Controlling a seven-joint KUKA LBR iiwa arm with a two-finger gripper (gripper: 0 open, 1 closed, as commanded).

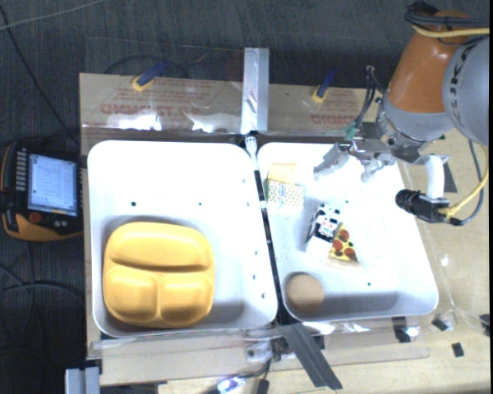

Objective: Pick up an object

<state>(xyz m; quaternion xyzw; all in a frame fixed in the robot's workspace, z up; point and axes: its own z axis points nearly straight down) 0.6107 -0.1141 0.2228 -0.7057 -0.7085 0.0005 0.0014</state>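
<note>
Handheld controller with lit screen (41, 191) sits left of the bench; large yellow moulded plastic piece (158, 272) fills the left white bin (172, 156); right white bin (411, 245) holds a pale patterned card box (283, 188), black-and-white dice-like block (327, 220), pizza-slice toy (343, 247), tan ball (305, 289); two-finger gripper (351, 162) hangs over its back edge, fingers spread, nothing between them.

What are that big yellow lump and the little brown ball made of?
The yellow lump looks like soft foam or moulded rubber: matte, rounded, with pressed-in creases. The brown ball looks like wood or cork, with a dull, even tan surface, though the view is too coarse to be sure.
</note>
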